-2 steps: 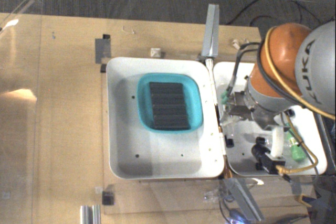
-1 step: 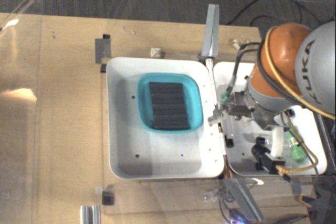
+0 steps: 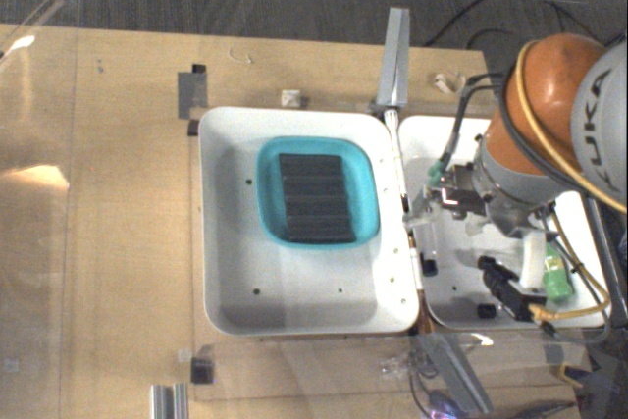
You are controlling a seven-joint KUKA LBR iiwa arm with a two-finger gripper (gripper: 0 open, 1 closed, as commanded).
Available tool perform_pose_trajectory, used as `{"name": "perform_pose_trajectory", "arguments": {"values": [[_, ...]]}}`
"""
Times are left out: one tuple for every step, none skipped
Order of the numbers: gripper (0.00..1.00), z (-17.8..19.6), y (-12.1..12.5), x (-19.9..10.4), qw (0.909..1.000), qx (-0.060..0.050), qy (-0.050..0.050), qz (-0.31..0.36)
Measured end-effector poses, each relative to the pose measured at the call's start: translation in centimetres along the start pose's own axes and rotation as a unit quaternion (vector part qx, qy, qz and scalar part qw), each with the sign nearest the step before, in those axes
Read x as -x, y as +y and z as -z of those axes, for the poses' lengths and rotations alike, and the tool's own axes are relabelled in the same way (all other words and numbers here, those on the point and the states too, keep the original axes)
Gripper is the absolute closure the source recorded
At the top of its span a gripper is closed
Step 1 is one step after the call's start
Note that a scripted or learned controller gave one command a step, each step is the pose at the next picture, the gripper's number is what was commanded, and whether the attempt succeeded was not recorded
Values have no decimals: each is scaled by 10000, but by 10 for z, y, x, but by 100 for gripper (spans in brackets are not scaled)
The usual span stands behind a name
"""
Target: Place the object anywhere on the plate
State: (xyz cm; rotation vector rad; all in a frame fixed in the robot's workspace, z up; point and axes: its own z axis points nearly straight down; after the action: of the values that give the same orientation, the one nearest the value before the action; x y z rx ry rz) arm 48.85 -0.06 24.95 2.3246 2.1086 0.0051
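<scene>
Low over the right bin (image 3: 579, 319), the end effector (image 3: 446, 211) hangs beneath the grey wrist and the orange band, close against the wall that this bin shares with the left bin (image 3: 294, 309). Its tips are buried under the wrist body and cabling, so how wide it stands, and whether anything is caught in it, cannot be told from this slanted view.

The plate (image 3: 317, 191) is a turquoise, rounded-rectangle dish with a dark ribbed insert, sitting in the upper middle of the left bin, well apart from the arm. Inside the right bin, a small green object (image 3: 556, 282) lies near the far side from the plate, just beside a pale block; this looks like the likeliest thing to be placed, though small dark bits near the shared wall leave some doubt. A metal bar (image 3: 395, 59) rises from the worktop (image 3: 108, 240) beyond the junction of the bins.

The step in hand seems to be the pick, with the carry to the plate not yet begun. To do it well, the grasp should be confirmed before lifting: centre over the object, close squarely, then rise straight enough to clear the shared wall. From there, travel toward the plate and lower over its dark insert before letting go, so the object settles inside the turquoise rim and does not tip onto the bin floor.
</scene>
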Motion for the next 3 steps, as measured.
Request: {"name": "perform_pose_trajectory", "arguments": {"values": [[0,-6,-1,-7,9993,-4,7,-376],[0,-1,93,46,9997,-8,-8,-229],[0,-27,17,-4,9981,-13,2,-611]]}}
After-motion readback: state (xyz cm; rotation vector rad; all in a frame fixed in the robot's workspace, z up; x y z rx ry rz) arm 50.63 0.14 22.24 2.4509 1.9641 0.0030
